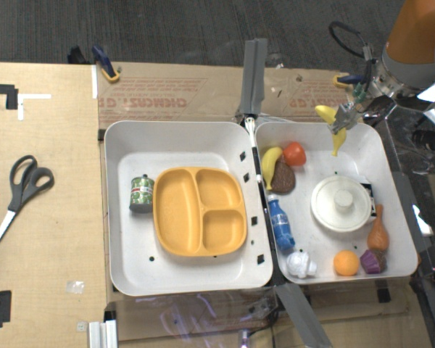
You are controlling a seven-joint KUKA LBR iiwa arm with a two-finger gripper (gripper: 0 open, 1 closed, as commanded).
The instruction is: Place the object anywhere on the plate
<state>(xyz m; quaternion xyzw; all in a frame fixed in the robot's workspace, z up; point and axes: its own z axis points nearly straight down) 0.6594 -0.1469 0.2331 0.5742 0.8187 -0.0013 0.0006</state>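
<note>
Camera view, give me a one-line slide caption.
Gripper lifts a yellow banana above the right bin; the orange plate waits in the left bin.

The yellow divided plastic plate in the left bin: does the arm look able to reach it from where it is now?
Probably yes. The yellow divided plastic plate lies open from above, and only a small green can stands beside its left edge. The claw, at the right white bin's far edge, appears to hold a yellow banana-shaped toy.

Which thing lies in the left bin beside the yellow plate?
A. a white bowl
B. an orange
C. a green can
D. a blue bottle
C: the green can lies on its side at the left edge of the plate, while the other three are in the right bin.
</note>
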